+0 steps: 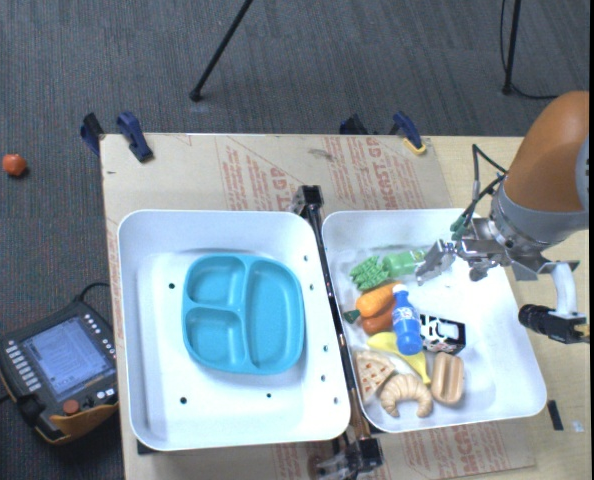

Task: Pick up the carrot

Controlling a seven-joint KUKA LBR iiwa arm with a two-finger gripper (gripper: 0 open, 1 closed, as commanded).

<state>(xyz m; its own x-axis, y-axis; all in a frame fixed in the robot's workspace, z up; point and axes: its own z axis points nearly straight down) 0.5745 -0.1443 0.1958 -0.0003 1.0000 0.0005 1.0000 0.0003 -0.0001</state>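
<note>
Carrot (pixel 377 300) lying in the right bin (pixel 522 378), sitting between a green vegetable (pixel 377 269) and a blue bottle (pixel 405 322), left of the gripper (pixel 449 253) hovering nearby; whether its claw is gripping anything cannot be told.

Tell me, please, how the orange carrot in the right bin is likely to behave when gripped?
The orange carrot looks like smooth toy plastic, so probably stiff and light. Its rounded, tapered shape may slip or roll. It touches the blue bottle and green toy vegetable, which may shift.
</note>
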